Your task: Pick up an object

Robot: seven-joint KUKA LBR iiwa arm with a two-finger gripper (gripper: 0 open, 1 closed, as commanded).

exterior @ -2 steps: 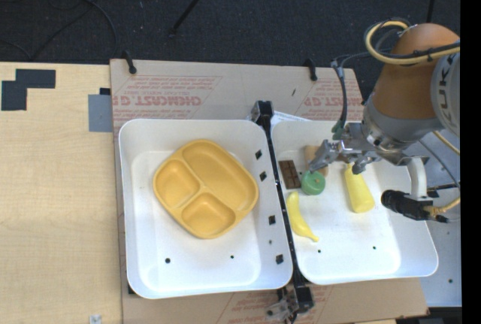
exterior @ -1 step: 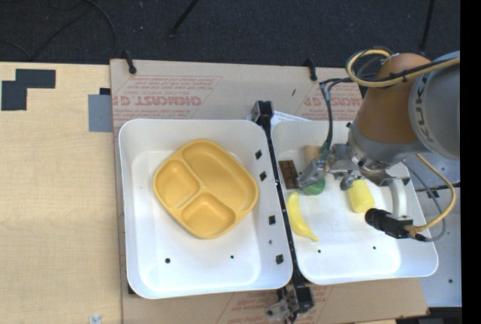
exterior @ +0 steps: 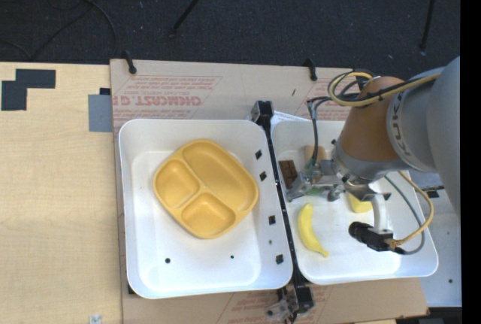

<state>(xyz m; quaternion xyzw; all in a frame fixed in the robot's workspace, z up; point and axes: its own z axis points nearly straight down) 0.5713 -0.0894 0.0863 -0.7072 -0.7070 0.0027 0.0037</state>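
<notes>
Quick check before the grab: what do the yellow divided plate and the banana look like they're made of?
The yellow divided plate in the left bin looks like moulded plastic: uniform colour, matte with a soft sheen, rounded compartment ridges. The banana in the right bin is smooth, evenly yellow and unblemished, so possibly a plastic replica, though real fruit can't be ruled out.

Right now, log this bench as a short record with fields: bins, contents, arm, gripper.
left bin: holds a yellow divided plate, three compartments, lying flat near the middle
right bin: holds a banana close to the divider; a second yellow object sits partly hidden under the arm
arm: reaches in from the right, over the right bin
gripper: low over the right bin, above the banana; grasp state cannot be told
banana status: lying loose on the bin floor, not held
</notes>
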